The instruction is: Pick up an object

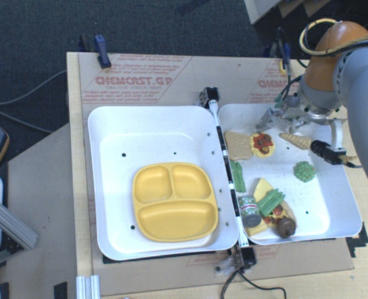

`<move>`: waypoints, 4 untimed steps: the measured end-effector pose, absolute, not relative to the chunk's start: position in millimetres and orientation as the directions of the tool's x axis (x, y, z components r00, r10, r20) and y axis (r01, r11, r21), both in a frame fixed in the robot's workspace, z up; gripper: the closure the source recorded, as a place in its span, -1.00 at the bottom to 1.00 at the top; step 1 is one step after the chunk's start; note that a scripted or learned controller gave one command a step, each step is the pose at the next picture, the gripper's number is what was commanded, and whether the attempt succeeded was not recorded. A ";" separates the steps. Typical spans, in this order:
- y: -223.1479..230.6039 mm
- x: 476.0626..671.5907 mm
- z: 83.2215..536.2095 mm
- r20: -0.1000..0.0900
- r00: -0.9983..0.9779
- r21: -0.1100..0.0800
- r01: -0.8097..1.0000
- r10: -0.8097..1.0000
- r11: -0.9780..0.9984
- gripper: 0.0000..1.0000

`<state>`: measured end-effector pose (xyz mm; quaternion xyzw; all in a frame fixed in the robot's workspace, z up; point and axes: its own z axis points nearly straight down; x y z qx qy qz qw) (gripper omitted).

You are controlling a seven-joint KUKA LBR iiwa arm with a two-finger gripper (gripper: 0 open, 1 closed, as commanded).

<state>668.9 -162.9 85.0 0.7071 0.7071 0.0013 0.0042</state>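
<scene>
Grey gripper (276, 118) above right bin (340, 195)

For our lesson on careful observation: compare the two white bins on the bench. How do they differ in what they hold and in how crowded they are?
The left bin holds one thing, a yellow divided plate; the right bin holds many small toy foods, such as a green broccoli piece and a bread slice. The left bin has much bare floor; the right bin is cluttered. The gripper is over the right bin, not the left bin. Both are shallow and white.
</scene>
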 end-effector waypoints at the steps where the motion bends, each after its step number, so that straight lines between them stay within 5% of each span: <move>1: -103.5 621.7 86.1 0.002 -0.003 -0.001 1.000 1.000 0.003 -1.00; 4: -91.4 550.0 86.7 0.000 0.002 0.004 1.000 1.000 -0.002 -1.00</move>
